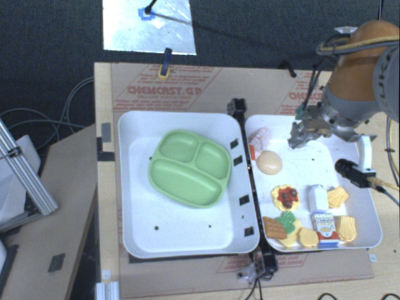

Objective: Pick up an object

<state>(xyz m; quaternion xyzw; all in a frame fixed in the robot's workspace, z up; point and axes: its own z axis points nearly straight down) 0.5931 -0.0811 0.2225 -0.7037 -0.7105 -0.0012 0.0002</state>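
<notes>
I have the gripper (299, 136) hanging over the upper part of the right bin (375, 227); I cannot tell from here how it is set. The nearest candidate is the beige egg-shaped piece (269, 162), lying in the same bin just down and to the left of the tool, beside the divider. The green compartment plate (189, 167) sits well apart in the left bin (134, 230)

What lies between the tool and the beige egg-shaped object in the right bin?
In the camera view, a bare stretch of white floor of the right bin separates the tool from the beige egg-shaped object.
</notes>
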